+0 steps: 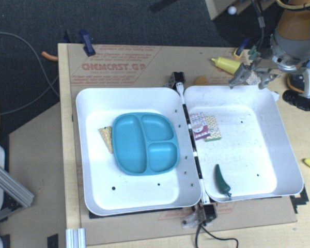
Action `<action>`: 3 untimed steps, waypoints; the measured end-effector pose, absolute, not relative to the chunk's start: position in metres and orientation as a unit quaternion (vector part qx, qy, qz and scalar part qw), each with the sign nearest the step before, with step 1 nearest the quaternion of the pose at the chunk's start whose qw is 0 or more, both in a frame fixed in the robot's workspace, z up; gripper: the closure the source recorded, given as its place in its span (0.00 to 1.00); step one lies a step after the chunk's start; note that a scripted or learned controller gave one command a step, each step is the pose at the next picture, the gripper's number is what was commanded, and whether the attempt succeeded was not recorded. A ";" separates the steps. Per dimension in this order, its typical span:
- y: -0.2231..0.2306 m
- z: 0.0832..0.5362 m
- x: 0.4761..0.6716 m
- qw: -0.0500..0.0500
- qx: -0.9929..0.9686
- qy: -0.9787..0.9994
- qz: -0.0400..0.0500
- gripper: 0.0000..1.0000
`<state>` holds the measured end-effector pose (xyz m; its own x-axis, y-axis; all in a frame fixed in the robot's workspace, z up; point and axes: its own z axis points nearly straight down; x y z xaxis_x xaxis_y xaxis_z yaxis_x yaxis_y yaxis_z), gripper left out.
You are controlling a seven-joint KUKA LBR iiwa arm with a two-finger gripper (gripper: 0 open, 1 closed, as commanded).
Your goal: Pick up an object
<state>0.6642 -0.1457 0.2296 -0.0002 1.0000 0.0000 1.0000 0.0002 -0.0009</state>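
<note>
Hovering beyond the right bin's [279, 133] far rim, your gripper [252, 80] is spreading its fingers wide, gripping nothing; inside that bin are lying a green pepper [221, 181] and a patterned card [205, 126].

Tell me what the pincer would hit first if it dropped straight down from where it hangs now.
Probably the right bin's far rim or the floor just inside it. The pincer hangs over that back edge, pointing down. The patterned card and green pepper lie well off its line. Depth is unclear.
</note>
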 end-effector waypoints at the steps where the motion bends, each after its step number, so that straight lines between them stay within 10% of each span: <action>1: -0.090 0.184 0.609 0.001 -0.707 -0.708 0.000 0.00; 2: -0.096 0.102 0.613 -0.004 -0.707 -0.707 -0.005 0.00; 3: -0.093 0.124 0.654 -0.001 -0.707 -0.708 -0.001 0.00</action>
